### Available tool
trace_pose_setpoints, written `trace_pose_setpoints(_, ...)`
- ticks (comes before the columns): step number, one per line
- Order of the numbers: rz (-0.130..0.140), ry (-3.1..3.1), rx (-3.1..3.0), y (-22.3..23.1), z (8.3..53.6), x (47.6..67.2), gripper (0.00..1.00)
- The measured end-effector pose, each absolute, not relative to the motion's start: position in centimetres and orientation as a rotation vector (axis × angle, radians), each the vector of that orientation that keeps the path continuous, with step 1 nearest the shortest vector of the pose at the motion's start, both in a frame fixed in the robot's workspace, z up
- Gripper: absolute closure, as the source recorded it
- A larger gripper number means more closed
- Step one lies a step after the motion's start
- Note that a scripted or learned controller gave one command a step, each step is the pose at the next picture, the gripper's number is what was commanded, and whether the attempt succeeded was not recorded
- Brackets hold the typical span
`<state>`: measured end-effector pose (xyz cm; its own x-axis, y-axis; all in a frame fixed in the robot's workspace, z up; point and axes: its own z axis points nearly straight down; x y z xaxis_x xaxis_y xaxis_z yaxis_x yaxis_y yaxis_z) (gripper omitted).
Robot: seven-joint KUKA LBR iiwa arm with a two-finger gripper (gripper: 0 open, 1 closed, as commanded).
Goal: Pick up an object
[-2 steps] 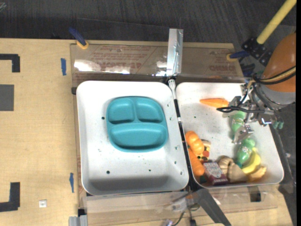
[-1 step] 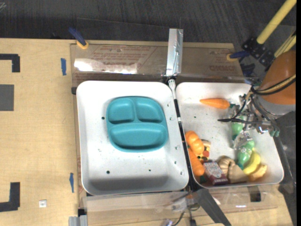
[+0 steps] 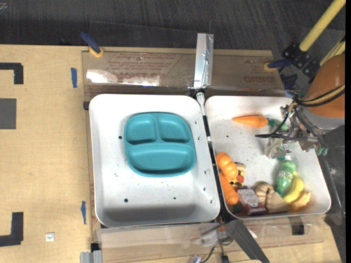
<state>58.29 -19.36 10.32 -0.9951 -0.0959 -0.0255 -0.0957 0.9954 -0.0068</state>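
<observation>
The right bin point(image 3: 247, 107) holds several toy foods. An orange carrot point(image 3: 249, 121) lies near its back. A green and white item point(image 3: 285, 178) lies next to a yellow banana point(image 3: 296, 189) at the right front. Orange pieces point(image 3: 227, 169) sit against the left wall, with a brown item point(image 3: 263, 190) and a small dark red box point(image 3: 249, 199) at the front. My gripper point(image 3: 282, 142) hangs over the right side of this bin, just behind the green item and right of the carrot. Nothing shows in its grasp.
The left bin point(image 3: 104, 163) carries a teal divided plate point(image 3: 159, 144). A metal strip point(image 3: 203, 59) stands behind the divider between the bins. The grey arm with its orange band point(image 3: 328, 86) comes in over the right bin's far right corner.
</observation>
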Motion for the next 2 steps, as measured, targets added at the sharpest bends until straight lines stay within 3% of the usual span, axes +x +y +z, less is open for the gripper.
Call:
trace_pose_setpoints(1, -0.004, 3.095, -0.480, -22.24, 8.83, 62.52, 1.00)
trace_pose_setpoints(2, -0.003, 3.096, -0.479, -22.25, 8.79, 62.50, 0.00)
